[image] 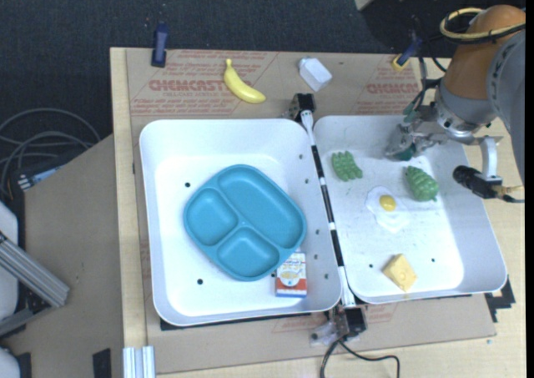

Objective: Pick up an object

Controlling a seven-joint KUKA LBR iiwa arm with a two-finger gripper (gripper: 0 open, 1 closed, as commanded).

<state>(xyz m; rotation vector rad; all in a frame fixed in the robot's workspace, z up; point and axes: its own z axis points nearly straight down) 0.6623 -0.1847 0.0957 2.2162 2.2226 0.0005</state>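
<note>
Nearest candidate is the bumpy dark-green vegetable piece (pixel 421 183), lumpy and oblong, lying on the right bin floor just below and slightly right of the gripper (pixel 404 148), apart from it. A second knobbly green piece (pixel 346 166), lighter and with a lobed outline, lies left of the gripper at about the same depth, close to the divider. Further down from the tool is the fried egg (pixel 388 206): flat glossy white with a round yellow yolk, irregular edge. Well below that, near the bin's front, a yellow cheese wedge (pixel 400 272), blocky and matte. Gripper is down in the upper part of the right bin (pixel 476 234), tip close to the floor; can't tell how far its fingers are spread, and nothing is visibly between them. Arm (pixel 480 68) comes in from the right, grey body with the orange band above the wrist, wrist pitched down and leftward into the bin. Far left of the tool, the left bin (pixel 167 151) holds a smooth blue three-compartment plastic plate (pixel 244 222), rounded corners, with a small printed carton (pixel 291 275) touching its lower edge. On the cardboard behind the bins: a curved yellow banana (pixel 242 84) and a small white block (pixel 315 74), both up-left of the gripper.
</note>
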